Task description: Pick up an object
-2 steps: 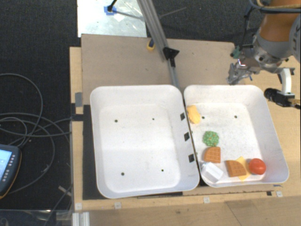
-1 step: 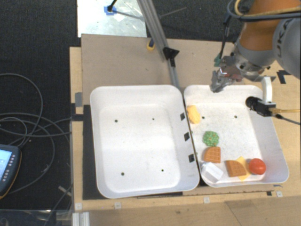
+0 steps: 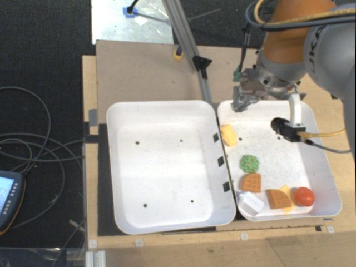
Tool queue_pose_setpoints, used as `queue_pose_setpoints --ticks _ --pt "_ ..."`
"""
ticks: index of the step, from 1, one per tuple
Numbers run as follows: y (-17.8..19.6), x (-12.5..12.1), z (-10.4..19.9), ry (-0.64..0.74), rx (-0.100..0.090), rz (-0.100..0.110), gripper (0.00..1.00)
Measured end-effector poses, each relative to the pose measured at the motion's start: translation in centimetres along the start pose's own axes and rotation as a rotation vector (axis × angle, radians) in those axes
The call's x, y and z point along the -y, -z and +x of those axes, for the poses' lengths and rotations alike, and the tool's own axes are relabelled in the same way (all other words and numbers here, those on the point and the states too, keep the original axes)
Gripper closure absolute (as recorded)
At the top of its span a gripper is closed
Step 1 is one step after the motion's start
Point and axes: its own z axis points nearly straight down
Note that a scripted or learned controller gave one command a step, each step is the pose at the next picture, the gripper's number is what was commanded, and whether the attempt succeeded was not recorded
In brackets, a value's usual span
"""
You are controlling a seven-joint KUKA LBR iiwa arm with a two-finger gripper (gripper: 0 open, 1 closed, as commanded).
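Above the far left corner of the right bin, your gripper is hanging with nothing visible between its fingers; whether they are wide or narrow you cannot tell from this slant. Candidate objects are lying along that bin's left and near sides: a yellow piece just below the gripper, a green ball, an orange waffle, a white block, a brown slice and a red ball. The left bin is not offering a target. You are judging the yellow piece as nearest. It is lying close to the bin's left wall, so you are advised to centre over it, keep the wall-side finger clear of the rim, descend straight, and confirm the object is sitting between the fingers before lifting.
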Motion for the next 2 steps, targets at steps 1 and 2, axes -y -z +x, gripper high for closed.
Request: queue_pose_setpoints --ticks 1,2 --pt "-0.7 3.0 4.6 -0.001 0.001 0.003 1.0" --pt "-2.0 4.1 9.7 -0.001 0.0 0.002 1.0"
